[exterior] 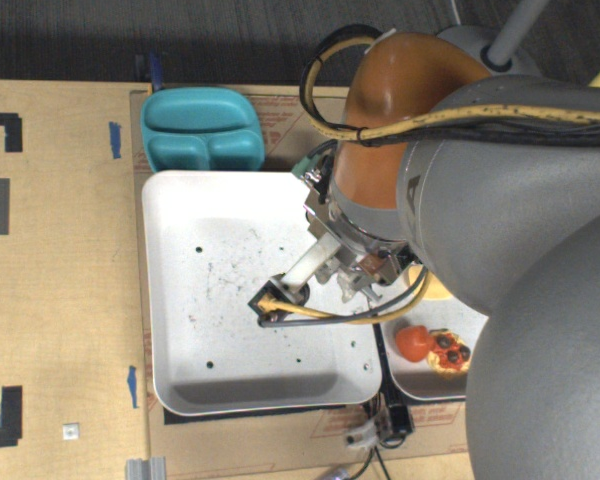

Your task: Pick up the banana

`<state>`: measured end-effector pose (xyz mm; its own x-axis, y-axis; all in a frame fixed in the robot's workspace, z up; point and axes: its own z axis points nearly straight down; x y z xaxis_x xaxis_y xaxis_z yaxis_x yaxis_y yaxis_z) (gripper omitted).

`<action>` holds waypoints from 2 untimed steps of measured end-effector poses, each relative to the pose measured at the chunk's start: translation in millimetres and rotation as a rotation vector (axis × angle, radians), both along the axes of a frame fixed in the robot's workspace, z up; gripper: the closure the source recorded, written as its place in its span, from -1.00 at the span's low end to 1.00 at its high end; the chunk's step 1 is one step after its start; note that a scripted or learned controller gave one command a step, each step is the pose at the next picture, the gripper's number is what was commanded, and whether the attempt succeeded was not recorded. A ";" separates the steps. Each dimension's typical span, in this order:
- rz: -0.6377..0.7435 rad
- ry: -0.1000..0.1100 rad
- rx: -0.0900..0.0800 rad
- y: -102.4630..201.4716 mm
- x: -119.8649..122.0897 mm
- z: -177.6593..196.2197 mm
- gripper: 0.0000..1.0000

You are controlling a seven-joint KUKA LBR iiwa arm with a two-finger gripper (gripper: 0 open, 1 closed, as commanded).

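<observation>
Nearest the lens, the grey arm (520, 268) crosses the right side of the view and covers most of the right bin (432, 390); its orange band (400, 118) sits above the wrist. The gripper (358, 276) hangs low over the right-hand part of the left bin (230, 353), close to the rim the two bins share. Whether it is apart or together cannot be told from this angle, and nothing can be seen clamped in it. Banana location is not confirmed. A pale yellow patch (435, 288) shows at the arm's edge in the right bin, just beside the gripper, and may be part of the fruit, though too little of it is exposed to say. Also visible in the right bin are a red round item (413, 343) and a yellow-and-red item (448, 351), touching or nearly so, near the front rim. The left bin floor carries only scuffs and small holes where it is visible. A teal tray (202, 128) stands on the bench (60, 268) behind the left bin. Assessment: the task is at the approach step, with no grasp made. The gripper looks to be on the wrong side of the divide. The next move calls for a shift across into the right bin, alignment above the yellow object, a descent clear of the red item, then closure and lift.
</observation>
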<state>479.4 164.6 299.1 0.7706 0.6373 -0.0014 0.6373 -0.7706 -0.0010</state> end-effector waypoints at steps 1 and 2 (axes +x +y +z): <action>0.257 0.004 0.001 38.2 -0.8 -36.7 1.00; 0.258 0.004 0.001 38.3 -0.8 -36.8 -1.00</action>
